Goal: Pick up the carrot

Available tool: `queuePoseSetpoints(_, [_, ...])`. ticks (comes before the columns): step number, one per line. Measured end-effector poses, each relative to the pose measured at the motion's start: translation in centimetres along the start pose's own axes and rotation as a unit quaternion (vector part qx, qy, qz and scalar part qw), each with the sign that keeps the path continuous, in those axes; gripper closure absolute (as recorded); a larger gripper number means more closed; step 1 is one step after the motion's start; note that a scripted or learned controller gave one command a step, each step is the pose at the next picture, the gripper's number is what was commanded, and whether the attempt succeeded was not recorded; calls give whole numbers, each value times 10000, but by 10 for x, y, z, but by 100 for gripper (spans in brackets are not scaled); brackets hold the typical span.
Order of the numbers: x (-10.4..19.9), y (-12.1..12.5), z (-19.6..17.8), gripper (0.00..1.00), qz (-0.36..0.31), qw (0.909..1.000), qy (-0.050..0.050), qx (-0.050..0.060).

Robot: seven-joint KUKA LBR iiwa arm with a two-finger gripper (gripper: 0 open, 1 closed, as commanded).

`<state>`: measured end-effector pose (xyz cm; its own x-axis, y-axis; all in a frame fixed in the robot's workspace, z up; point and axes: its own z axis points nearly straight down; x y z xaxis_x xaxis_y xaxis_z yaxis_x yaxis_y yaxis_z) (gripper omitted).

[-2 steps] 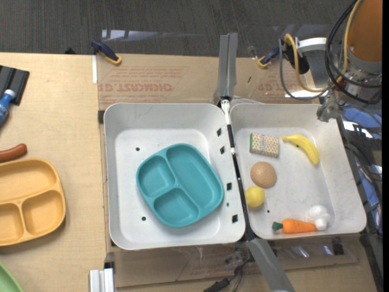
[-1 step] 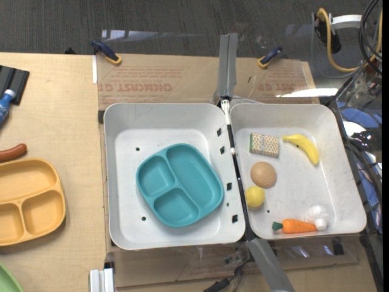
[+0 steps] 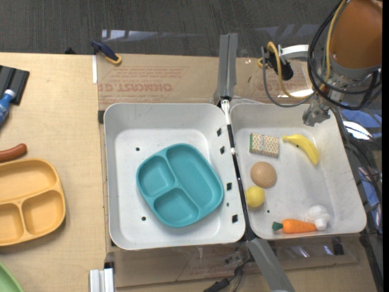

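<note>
We find the carrot [image 3: 296, 225] lying on its side along the near wall of the right bin [image 3: 346, 181], its green top pointing left and its orange tip touching a small white crumpled object [image 3: 318, 216] in the near right corner. Just up and left of it sits a yellow lemon [image 3: 255, 196], and touching that, a tan egg-like ball [image 3: 263, 174]. Farther back we see a small patterned block [image 3: 264, 145] and, beside it to the right, a banana [image 3: 303, 146].

The gripper [image 3: 316, 111] hangs above the far right rim of that bin, well apart from the carrot; we cannot tell how its claw stands, since it looks small and blurred against the cables. Nothing shows in its grasp. Above it rises the arm's orange band [image 3: 357, 26].

The left bin [image 3: 118, 181] holds a teal divided plate [image 3: 179, 184], tilted slightly. Both bins rest on brown cardboard [image 3: 152, 81] printed with red lettering. To the left, on the pale wooden bench [image 3: 48, 102], we see a yellow-orange divided tray [image 3: 27, 202], a reddish-brown sausage-shaped item [image 3: 12, 152] above it, and a dark object [image 3: 11, 84] at the left edge. Dark carpet [image 3: 152, 11] lies beyond the bench.
</note>
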<state>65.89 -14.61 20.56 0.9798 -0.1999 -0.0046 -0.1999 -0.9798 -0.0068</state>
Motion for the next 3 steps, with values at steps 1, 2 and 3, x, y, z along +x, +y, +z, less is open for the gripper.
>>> queuePoseSetpoints(1, [-14, 73, -63, 100, 574, 9983, 30, 3])
queuePoseSetpoints(2, [6, 27, 14, 100, 5, 10000, 7, -3])
queuePoseSetpoints(3, [-33, 79, -101, 100, 592, 9982, 33, 10])
